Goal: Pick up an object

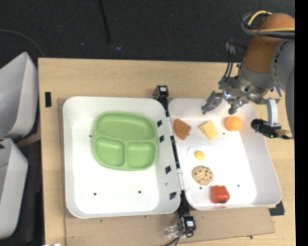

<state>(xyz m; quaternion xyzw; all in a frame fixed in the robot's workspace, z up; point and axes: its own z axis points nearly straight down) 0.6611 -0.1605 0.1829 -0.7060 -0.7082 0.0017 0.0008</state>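
In the right bin (256, 173) lie an orange ball (234, 123), a yellow cheese wedge (209, 129), a brown bread-like piece (181, 128), a small yellow round piece (198, 155), a cookie (202, 175) and a red pepper-like object (220, 193). My gripper (224, 104) hangs open over the bin's far edge, just above and left of the orange ball, with nothing between its fingers (211, 104).
The left bin (77, 188) holds a green divided plate (126, 140). A black clamp (160, 91) sits at the far end of the seam between the bins. A black fitting (267, 127) sticks in at the right bin's right edge. White objects (10, 101) stand beyond the bench's left side.
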